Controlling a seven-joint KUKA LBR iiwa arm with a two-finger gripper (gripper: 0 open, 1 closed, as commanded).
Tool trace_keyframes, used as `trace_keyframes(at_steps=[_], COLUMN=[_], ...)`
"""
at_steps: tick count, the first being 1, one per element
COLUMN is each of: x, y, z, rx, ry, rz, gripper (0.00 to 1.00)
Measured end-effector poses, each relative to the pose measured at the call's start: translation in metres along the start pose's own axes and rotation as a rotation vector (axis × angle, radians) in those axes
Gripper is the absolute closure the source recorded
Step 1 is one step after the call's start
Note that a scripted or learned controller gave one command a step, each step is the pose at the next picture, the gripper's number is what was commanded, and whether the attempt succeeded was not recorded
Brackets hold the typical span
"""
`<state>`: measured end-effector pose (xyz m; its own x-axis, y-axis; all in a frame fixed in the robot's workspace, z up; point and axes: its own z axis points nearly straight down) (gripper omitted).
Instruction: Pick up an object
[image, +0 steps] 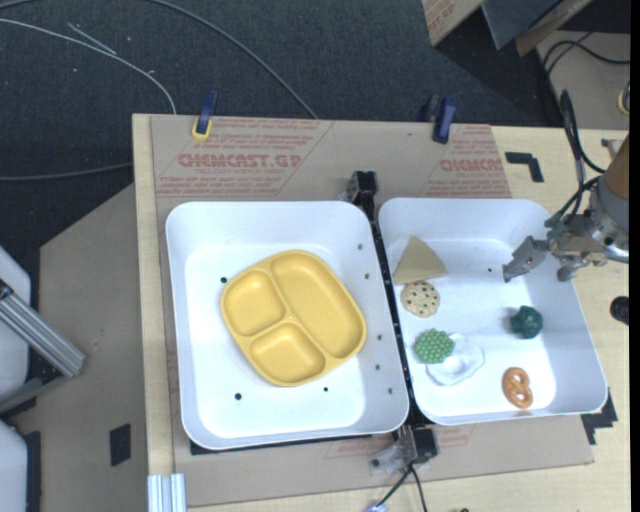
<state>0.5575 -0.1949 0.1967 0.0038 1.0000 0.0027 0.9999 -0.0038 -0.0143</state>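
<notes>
The right bin (480, 225) holds a tan wedge (418, 260), a speckled cookie (420, 297), a bumpy green ball (433, 346), a clear plastic piece (457, 364), a dark green lump (525, 322) and a small pretzel (517, 386). My gripper (547, 264) hangs over the right bin's far right part. It is open with nothing between its fingers. The dark green lump lies a little in front of it, apart from it.
The left bin (200, 240) carries a yellow divided plate (292, 316). A black clamp (362, 186) sits at the far end of the seam between the bins. Blue clips (442, 118) hold the board's back edge. Cables hang at the far right.
</notes>
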Motion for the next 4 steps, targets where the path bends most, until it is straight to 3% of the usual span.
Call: trace_keyframes(at_steps=[1,4], x=[0.001,0.004], y=[0.003,0.008], z=[-0.009,0.113], rx=[-0.014,-0.011], ry=[-0.003,-0.002], rz=[-0.004,-0.004], gripper=[0.0,0.0])
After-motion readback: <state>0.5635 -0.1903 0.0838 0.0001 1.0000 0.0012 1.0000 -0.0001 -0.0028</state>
